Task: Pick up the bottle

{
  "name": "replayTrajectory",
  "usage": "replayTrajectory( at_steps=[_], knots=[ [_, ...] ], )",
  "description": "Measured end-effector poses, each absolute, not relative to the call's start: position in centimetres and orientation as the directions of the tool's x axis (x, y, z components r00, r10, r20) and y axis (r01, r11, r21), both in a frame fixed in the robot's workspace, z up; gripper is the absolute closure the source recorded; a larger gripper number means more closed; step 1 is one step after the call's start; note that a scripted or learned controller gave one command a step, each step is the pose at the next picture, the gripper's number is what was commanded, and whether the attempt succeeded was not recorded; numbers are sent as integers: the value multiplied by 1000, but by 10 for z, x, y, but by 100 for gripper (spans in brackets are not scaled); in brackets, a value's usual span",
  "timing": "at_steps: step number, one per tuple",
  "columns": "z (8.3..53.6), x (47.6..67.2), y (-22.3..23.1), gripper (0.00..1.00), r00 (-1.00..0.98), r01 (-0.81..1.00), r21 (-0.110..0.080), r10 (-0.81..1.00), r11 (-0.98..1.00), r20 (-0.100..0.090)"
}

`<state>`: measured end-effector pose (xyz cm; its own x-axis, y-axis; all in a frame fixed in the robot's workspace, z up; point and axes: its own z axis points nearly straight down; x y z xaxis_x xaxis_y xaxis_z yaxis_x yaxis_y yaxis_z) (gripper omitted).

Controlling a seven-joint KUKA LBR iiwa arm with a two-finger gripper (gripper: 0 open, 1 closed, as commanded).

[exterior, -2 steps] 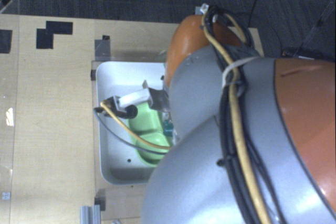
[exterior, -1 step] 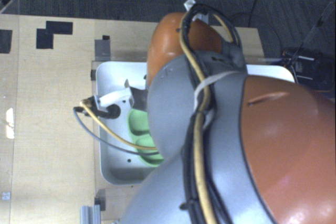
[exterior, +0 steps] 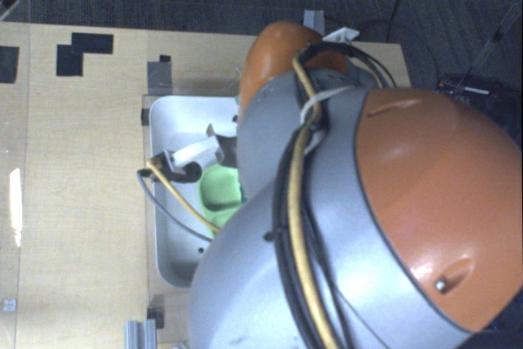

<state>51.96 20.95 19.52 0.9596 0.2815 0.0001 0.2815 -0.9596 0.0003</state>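
A light green, rounded object lies in the left white bin, partly hidden by the arm; I cannot tell whether it is the bottle. The big grey and orange arm covers most of the view and reaches down into this bin. My gripper is low in the bin just above the green object, mostly hidden under the arm's body. I cannot tell whether it touches the green object.
The bin's left wall and lower floor are visible. Wooden bench spreads to the left with black marks at the back. The arm hides the right bin.
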Motion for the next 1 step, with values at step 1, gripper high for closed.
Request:
replayTrajectory(
  at_steps=[1],
  knots=[
    [124, 490, 145, 100, 965, 261, -1, 261, -965, -2]
  ],
)
